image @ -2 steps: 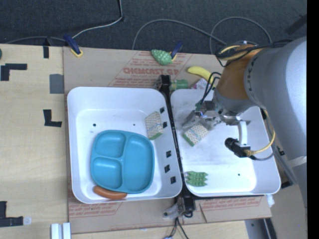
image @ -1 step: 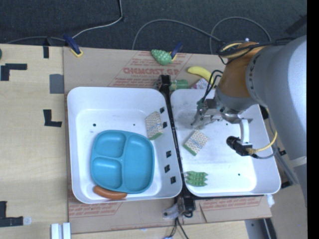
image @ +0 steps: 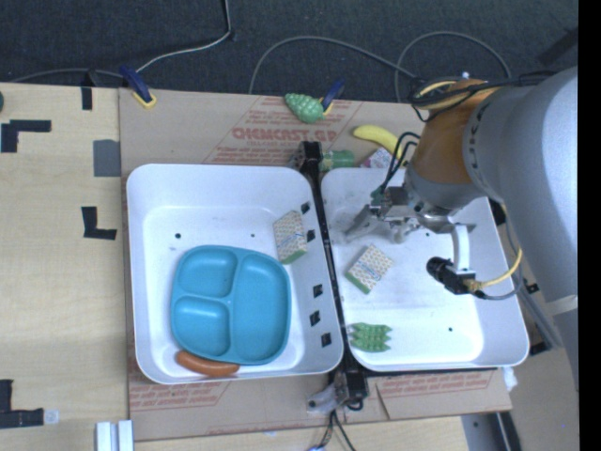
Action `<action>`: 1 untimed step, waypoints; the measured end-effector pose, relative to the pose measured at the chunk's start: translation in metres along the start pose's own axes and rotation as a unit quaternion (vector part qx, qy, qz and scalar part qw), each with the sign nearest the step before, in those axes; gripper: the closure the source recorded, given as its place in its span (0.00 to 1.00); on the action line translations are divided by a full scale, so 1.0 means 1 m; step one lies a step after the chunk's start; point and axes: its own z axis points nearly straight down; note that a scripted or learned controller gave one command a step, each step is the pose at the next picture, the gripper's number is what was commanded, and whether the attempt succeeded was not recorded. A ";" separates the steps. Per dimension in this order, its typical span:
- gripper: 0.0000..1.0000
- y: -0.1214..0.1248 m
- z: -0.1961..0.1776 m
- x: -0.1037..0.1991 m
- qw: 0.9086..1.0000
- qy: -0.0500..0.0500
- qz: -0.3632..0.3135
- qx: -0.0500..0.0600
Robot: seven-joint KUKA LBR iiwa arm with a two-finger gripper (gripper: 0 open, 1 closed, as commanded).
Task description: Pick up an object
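— Pale square patterned sponge block (image: 369,269) lying flat on the floor of the right white plastic bin (image: 488,341), near its left wall. Just below and slightly left of the two-finger pincer (image: 362,222).

— Touching the pincer?

— No, apart from it. Close by, though, with bare bin floor between block and fingertips.

— And the pincer itself?

— Reaching in from the right on the grey arm with the orange band (image: 488,158), low over the right bin. Metal fingers (image: 358,221) pointing left and down toward the bin's divider. Seemingly spread a little, nothing between them; hard to be certain at this slant.

— Anything else in that bin?

— Small green knobbly toy (image: 368,336) near the front left corner, well below the sponge block. Black cable loop with a yellow wire (image: 460,275) hanging off the wrist over the middle of the bin.

— Left bin?

— Left white plastic bin (image: 150,252) holding a blue sectioned plastic plate (image: 230,303), an orange sausage-shaped toy (image: 207,365) at the plate's front edge, and a second pale patterned block (image: 292,236) tilted against the right wall.

— Outside the bins?

— Yellow toy banana (image: 376,137) and a green leafy toy (image: 304,106) on the brown cardboard sheet (image: 188,130) behind the bins, well apart from the pincer.
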 end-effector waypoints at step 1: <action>0.00 0.054 0.011 0.007 1.000 0.001 -0.001 0.001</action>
